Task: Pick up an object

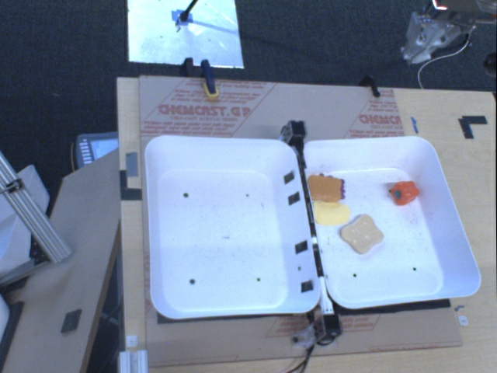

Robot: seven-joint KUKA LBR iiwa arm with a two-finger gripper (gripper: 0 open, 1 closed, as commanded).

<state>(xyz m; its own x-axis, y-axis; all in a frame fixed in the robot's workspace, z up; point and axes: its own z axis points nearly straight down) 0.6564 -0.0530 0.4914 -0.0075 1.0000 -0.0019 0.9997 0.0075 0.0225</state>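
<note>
**Camera view: four small toys wait in the right bin**

Camera view shows two white bins side by side on a bench. The right bin (435, 282) holds all the toys, so I use it as my marker. The left bin (221, 301) sits just beside it, touching along the middle wall.

Inside the right bin, near its left wall, lies an orange block with a purple edge (325, 188). Just below it, touching or almost touching, is a flat yellow piece (332, 214). A tan piece shaped like toast (361, 234) lies a bit nearer the middle of the bin. A small red-orange toy (403, 193) sits alone toward the bin's right side.

The gripper (435, 26) hangs far above the right bin's top edge, out over the dark floor. It is blurry, and I cannot tell if it is open or closed. I see nothing in it.

The toys look like light, stiff play food. I think the red-orange toy is the easiest pick, because it stands alone. Squeezing it across its middle should work. The flat yellow piece looks thin and hard to grab.
</note>
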